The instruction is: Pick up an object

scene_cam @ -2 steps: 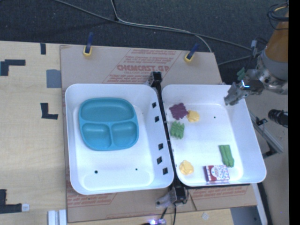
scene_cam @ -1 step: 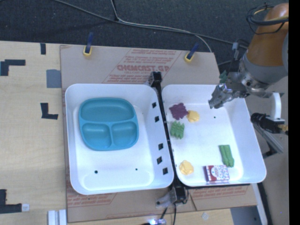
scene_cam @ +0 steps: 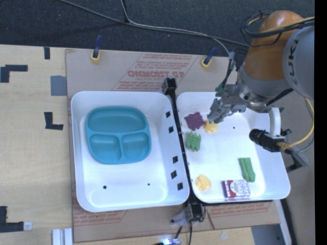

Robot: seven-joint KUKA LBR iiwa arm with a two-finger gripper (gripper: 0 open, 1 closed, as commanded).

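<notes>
My gripper (scene_cam: 213, 117) hangs over the upper left part of the right bin (scene_cam: 265, 188), directly above a small yellow piece (scene_cam: 210, 127) and possibly touching it. A purple toy (scene_cam: 193, 120) lies just to its left, and a green leafy toy (scene_cam: 192, 141) sits below that. Nearer the front of the same bin are another yellow piece (scene_cam: 203, 182), a green bar-shaped object (scene_cam: 247, 169) and a small red-and-white box (scene_cam: 236, 189).
The left bin (scene_cam: 82, 182) holds a blue divided plate (scene_cam: 118, 135). A black divider strip (scene_cam: 176, 137) runs between the bins. Two yellow clamps (scene_cam: 95, 55) (scene_cam: 206, 62) hold the cardboard at the back. A black fitting (scene_cam: 263, 139) sticks out by the right bin's edge.
</notes>
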